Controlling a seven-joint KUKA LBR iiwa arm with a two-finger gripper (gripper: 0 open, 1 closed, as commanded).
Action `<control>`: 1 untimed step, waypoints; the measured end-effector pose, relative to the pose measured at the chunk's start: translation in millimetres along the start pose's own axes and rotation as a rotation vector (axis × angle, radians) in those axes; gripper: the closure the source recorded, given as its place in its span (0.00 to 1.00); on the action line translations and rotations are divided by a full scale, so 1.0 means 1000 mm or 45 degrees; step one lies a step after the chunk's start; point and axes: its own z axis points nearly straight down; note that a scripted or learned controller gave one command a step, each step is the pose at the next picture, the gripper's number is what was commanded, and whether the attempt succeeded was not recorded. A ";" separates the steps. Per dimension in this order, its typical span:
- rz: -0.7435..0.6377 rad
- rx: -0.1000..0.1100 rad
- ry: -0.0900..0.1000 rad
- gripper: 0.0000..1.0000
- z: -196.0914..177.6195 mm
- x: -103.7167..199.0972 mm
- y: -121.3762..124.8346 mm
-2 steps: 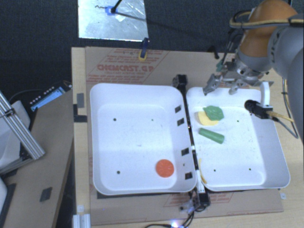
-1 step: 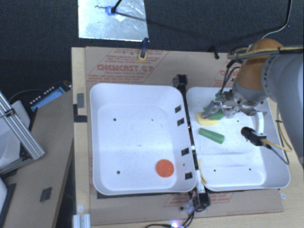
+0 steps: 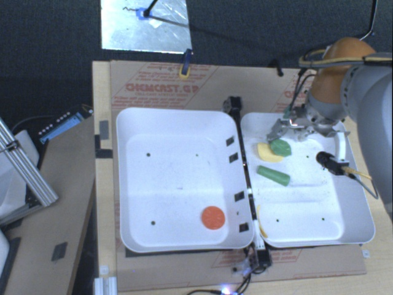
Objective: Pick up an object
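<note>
White plastic forms both bins. The gripper (image 3: 287, 128) sits low at the right bin's (image 3: 356, 226) far edge, just above a green round object (image 3: 281, 147) lying on a yellow piece (image 3: 268, 153). Jaw state cannot be determined. A green cylinder (image 3: 273, 176) lies nearby. An orange disc (image 3: 213, 217) sits near the left bin's (image 3: 129, 165) front rim, surrounded by open floor.

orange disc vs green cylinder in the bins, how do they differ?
Colour: the orange disc is orange, the green cylinder green. Shape: the disc looks round and flat, the cylinder long and rod-like, lying on its side at a slant. Place: the disc lies in the left bin near its front edge, the cylinder in the right bin, close to where the gripper hovers. Both rest loose on a bin floor.
</note>
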 end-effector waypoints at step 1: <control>0.006 0.016 0.004 0.00 0.002 0.006 -0.100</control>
